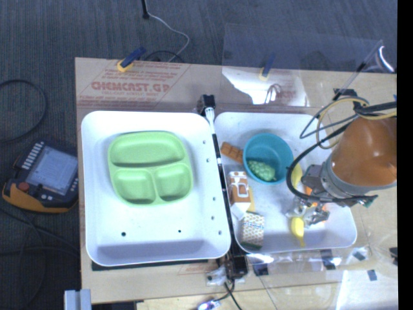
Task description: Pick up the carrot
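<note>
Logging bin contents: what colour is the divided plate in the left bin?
Light green; the plate shows plainly in the camera view.

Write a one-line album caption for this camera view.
Robot gripper hovers over a yellow toy in the right bin, beside a teal bowl; a green divided plate sits left.

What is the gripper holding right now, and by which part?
Cannot be told. The gripper is low in the right bin beside a small yellow item, but nothing shows clearly between its tips.
</note>
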You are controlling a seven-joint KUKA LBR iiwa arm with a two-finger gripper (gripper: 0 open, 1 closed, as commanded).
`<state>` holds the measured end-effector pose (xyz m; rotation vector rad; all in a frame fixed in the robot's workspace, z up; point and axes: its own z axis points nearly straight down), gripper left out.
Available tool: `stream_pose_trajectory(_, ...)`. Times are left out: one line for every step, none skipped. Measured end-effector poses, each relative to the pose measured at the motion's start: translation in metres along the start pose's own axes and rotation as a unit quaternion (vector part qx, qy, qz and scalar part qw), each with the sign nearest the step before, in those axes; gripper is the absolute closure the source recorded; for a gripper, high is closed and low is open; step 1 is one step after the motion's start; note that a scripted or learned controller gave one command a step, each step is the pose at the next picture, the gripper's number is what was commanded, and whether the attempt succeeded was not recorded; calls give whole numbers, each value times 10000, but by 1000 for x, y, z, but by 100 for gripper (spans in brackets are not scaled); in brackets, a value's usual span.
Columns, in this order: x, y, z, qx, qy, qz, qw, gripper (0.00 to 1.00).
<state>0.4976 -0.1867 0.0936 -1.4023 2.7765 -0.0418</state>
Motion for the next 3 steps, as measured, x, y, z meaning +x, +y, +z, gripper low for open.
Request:
stream_pose_trajectory(-25, 13, 1, -56, 28, -1527, 9882, 100)
stream_pose_trajectory(-3, 2, -116, -202, -7, -2780, 9604, 100)
stream_pose_trajectory(-97, -13, -142, -219, -2, -1921, 9811, 100)
